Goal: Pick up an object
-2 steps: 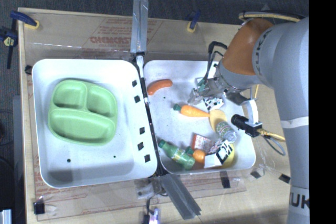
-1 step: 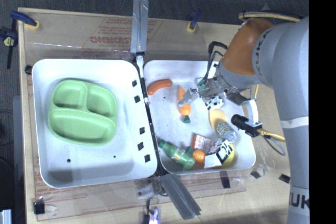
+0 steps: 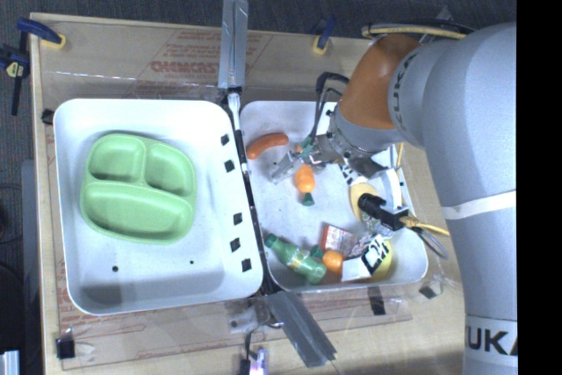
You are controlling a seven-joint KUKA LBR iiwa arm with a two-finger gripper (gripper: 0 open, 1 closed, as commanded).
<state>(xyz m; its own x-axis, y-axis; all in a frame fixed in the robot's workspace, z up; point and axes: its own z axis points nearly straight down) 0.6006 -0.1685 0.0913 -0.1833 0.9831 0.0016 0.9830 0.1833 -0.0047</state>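
Observation:
My gripper [image 3: 292,162] hangs low over the upper middle of the right bin [image 3: 283,114], reaching in from the right. A small orange carrot with a green stalk [image 3: 304,181] lies right at its tip, touching or nearly touching it; whether it is gripped is unclear. An orange sausage [image 3: 266,143] rests just left of the gripper near the bin's left wall. Along the front of the bin lie a green bottle [image 3: 294,257], a small orange fruit [image 3: 333,260], a red-brown packet [image 3: 336,235] and a yellow object [image 3: 384,261].
The left bin [image 3: 79,277] holds a green divided tray [image 3: 139,186] in its upper left part. A yellow piece [image 3: 360,191] lies under the wrist at the right bin's right side. The grey arm [image 3: 465,145] covers the bench's right side.

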